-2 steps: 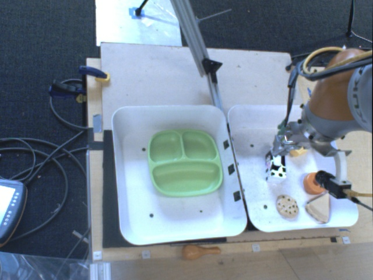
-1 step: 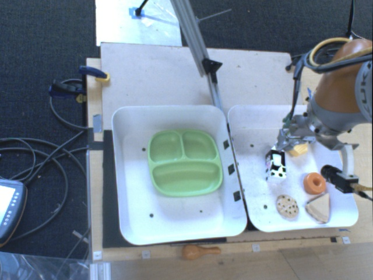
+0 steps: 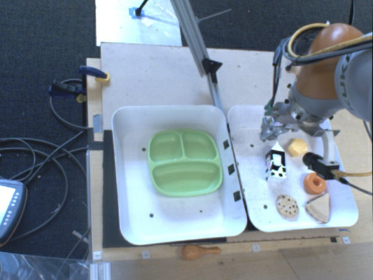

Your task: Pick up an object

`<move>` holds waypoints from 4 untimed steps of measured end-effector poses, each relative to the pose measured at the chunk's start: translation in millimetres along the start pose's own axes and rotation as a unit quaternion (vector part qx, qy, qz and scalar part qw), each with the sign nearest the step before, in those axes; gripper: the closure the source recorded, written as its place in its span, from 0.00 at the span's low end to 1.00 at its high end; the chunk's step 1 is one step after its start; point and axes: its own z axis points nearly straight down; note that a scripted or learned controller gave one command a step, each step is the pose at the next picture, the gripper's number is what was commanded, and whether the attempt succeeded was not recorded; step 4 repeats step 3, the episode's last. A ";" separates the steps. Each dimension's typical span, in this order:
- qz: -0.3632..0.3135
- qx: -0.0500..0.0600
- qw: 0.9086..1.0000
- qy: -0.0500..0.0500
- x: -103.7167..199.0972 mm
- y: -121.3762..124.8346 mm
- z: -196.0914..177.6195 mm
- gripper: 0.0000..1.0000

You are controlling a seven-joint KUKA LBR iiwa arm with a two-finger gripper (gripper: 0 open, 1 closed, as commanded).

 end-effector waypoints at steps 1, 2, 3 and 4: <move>-0.001 0.000 1.000 0.001 53.6 28.0 -6.7 1.00; 0.000 0.000 1.000 0.000 98.0 49.4 -14.8 1.00; 0.000 0.001 1.000 0.000 140.1 65.6 -14.4 1.00; 0.000 0.001 1.000 0.000 140.1 65.6 -14.4 1.00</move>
